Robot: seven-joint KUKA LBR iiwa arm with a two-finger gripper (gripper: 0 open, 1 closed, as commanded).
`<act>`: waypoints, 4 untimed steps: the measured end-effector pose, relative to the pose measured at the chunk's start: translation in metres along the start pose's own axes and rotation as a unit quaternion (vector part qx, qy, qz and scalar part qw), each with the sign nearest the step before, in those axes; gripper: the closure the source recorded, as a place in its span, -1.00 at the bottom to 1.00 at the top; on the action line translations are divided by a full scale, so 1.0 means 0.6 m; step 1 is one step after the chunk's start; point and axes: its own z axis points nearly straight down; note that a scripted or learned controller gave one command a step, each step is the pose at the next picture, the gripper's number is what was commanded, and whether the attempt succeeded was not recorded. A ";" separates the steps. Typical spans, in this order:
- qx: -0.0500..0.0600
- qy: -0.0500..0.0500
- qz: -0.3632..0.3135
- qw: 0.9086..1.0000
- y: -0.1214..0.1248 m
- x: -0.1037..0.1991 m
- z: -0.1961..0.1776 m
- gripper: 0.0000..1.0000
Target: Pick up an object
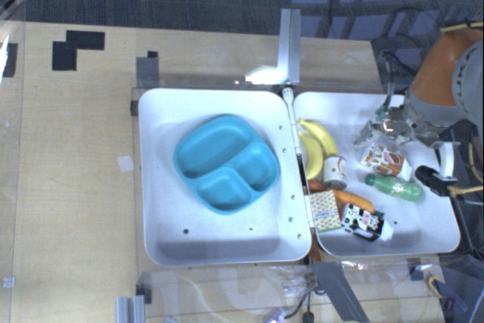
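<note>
My gripper (386, 129) hangs over the back of the right bin (431, 234), open, with nothing between its fingers. Just in front of it lies an orange-and-white snack packet (382, 159). A green bottle (394, 188) lies on its side nearer the front. A banana (318, 143) rests along the bin's left wall, with a small can (335, 169) beside it. An orange carrot (353, 200), a yellow patterned card box (325, 209) and a black-and-white packet (364, 222) crowd the front left corner.
The left bin (162, 238) holds a blue divided plate (225, 163). A metal post (290, 49) stands behind the wall between the bins. The arm's orange band (439, 72) and grey wrist hang over the right bin's far right side.
</note>
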 end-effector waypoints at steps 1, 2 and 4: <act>-0.001 -0.001 -0.046 0.999 -0.094 -0.030 -0.003 -1.00; -0.002 0.000 -0.069 0.998 -0.060 -0.006 -0.002 -1.00; -0.005 -0.002 -0.076 0.997 -0.154 0.054 -0.006 -1.00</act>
